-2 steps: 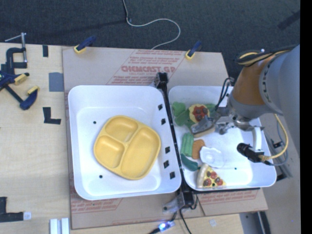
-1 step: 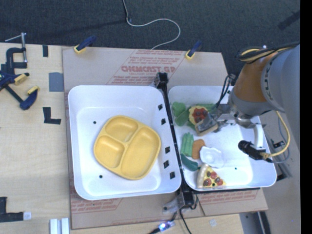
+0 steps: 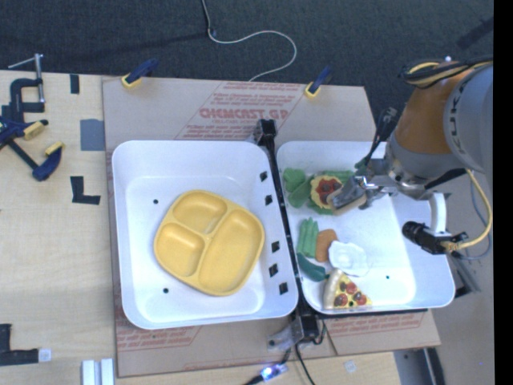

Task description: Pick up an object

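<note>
The right bin (image 3: 401, 295) holds several toy food pieces: a green-rimmed red piece (image 3: 324, 191), a green leaf (image 3: 295, 184), a green pod (image 3: 308, 237), an orange piece (image 3: 325, 244), a white piece (image 3: 346, 257) and a pizza slice (image 3: 345, 292). My gripper (image 3: 349, 196) hangs low at the right edge of the green-rimmed red piece, touching or just above it. The arm's grey wrist and orange band reach in from the right.
The left bin (image 3: 136, 215) holds a yellow divided plate (image 3: 210, 242). A black divider strip (image 3: 276, 207) runs between the bins. Clamps (image 3: 24, 127) sit on the bench at far left. A white cable (image 3: 248, 38) loops at the back.
</note>
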Available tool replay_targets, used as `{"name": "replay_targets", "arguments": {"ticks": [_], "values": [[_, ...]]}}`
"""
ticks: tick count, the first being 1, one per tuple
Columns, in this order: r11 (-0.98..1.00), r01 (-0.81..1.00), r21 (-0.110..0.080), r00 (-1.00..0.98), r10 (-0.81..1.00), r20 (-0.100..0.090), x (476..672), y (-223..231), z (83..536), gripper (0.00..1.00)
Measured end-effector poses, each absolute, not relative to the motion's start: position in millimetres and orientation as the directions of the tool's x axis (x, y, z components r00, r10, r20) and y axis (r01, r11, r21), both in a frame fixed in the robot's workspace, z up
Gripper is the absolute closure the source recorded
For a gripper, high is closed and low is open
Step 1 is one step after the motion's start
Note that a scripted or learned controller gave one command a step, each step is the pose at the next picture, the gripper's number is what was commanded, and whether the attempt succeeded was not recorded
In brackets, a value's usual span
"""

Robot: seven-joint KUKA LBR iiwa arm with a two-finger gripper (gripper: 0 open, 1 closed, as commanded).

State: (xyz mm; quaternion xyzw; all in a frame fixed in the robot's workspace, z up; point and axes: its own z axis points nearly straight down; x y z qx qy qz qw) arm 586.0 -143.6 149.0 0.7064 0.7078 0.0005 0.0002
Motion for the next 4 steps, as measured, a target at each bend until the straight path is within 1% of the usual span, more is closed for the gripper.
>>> {"name": "replay_targets", "arguments": {"ticks": [2,4], "values": [[0.002,1.000,0.000,-0.002,1.000,0.000,587.6,-141,225,1.00],[0.006,1.000,-0.005,-0.006,1.000,0.002,547.4,-42,237,1.00]]}}
